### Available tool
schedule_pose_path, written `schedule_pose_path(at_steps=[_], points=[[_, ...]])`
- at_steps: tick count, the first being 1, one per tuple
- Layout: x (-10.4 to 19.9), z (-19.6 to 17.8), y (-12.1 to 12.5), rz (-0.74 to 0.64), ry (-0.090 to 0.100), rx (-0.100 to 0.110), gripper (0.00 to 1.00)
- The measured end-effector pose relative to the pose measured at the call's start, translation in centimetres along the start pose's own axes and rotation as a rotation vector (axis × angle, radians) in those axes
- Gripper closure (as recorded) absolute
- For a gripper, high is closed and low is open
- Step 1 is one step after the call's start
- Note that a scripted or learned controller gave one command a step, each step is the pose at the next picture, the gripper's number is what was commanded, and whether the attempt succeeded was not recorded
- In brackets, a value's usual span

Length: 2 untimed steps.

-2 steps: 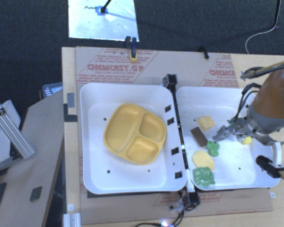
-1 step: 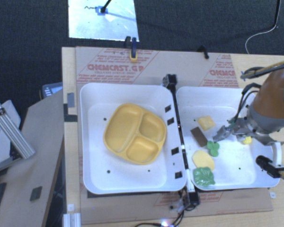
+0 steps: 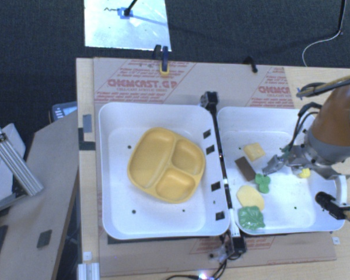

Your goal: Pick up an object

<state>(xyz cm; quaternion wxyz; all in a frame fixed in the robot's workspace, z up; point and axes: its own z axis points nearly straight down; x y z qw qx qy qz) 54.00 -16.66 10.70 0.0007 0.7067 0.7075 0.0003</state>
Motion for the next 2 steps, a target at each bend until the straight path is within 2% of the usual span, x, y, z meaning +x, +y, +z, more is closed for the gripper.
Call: schedule_pose_path(at_steps=[2], points=[[0.00,0.00,0.00,0.000,0.000,0.000,0.00]])
